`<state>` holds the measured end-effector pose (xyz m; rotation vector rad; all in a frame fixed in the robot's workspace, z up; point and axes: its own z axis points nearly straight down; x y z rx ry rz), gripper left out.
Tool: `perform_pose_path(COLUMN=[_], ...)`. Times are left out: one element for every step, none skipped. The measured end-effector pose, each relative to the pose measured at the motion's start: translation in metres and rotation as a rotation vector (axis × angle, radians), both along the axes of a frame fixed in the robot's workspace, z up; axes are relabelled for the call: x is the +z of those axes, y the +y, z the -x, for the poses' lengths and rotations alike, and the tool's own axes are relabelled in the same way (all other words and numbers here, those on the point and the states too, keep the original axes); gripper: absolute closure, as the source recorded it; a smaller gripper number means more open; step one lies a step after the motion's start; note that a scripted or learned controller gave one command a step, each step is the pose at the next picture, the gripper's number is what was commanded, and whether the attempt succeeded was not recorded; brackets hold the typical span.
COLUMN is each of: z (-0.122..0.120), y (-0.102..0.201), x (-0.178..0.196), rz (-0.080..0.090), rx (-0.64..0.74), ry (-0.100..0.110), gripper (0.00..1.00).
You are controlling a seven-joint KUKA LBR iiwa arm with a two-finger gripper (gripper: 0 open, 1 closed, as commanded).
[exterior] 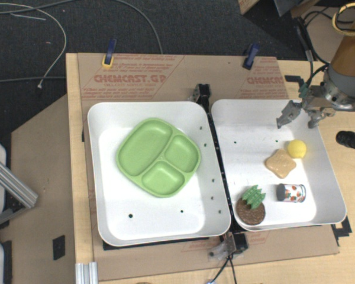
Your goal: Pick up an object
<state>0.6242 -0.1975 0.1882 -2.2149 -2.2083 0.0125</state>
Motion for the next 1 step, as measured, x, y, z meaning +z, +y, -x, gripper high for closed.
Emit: perform_pose_path(z=[-0.0035], y=[0.0005], x=[0.009], rz=[0.003], rx=[0.003], ry=[-0.015], gripper=[0.0])
